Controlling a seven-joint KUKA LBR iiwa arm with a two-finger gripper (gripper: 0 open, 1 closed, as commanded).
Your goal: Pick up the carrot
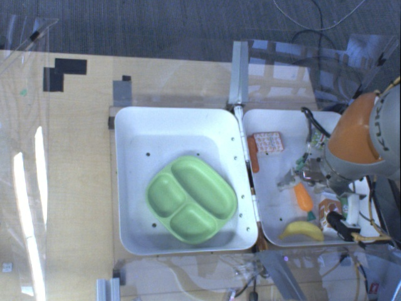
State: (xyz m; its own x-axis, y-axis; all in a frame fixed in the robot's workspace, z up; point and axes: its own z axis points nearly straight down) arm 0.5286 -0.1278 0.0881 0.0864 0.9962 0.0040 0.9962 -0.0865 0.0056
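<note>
The carrot (303,197) is a short orange piece lying on the floor of the right bin (274,221), a little right of its middle. My gripper (299,176) hangs directly over the carrot's upper end, coming in from the right under the grey arm and its orange band (351,138). The gripper's body hides how its tips stand against the carrot. The carrot looks to be resting on the bin floor.
Also in the right bin are a yellow banana (301,231) at the front, a pink patterned pack (269,143), a reddish sausage (252,153) along the left wall and a brown-and-white item (329,209) at the right. The left bin (128,168) holds a green divided plate (192,198).
</note>
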